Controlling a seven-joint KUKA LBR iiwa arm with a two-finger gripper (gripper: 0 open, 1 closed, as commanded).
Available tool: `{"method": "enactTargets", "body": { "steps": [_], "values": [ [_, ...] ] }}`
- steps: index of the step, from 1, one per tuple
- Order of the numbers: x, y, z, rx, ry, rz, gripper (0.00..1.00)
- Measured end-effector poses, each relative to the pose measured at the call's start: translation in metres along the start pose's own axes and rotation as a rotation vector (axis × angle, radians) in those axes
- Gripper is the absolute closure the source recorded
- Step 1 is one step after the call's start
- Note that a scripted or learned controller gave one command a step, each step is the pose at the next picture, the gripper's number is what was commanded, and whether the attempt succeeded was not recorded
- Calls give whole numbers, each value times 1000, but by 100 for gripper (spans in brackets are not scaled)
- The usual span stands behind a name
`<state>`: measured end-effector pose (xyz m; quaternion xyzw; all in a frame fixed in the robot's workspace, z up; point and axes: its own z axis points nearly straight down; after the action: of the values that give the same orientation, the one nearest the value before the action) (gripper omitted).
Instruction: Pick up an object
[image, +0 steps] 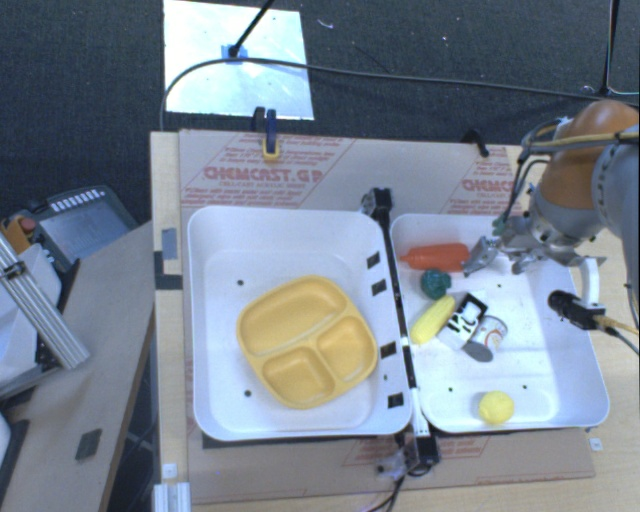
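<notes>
The right bin holds an orange carrot at its far left, with a small dark green ball just in front of it. A yellow banana-shaped piece lies next to a black-and-white can on its side. Near the front sits a yellow ball. My gripper hovers over the far middle of this bin, just right of the carrot. Its fingers stand open with nothing between them.
The left bin carries a yellow divided plate. A black clip rail joins the two bins. The grey arm with its orange band comes in from the right above the bin's far corner.
</notes>
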<state>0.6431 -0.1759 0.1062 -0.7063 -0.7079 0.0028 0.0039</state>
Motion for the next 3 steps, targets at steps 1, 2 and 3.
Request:
{"method": "enactTargets", "body": {
  "steps": [1,2,3],
  "values": [
    [0,1,-13,-5,-1,-1,100],
    [-10,0,-68,-17,-4,1,100],
    [-9,1,-112,-16,-3,-1,100]
  ]
}}
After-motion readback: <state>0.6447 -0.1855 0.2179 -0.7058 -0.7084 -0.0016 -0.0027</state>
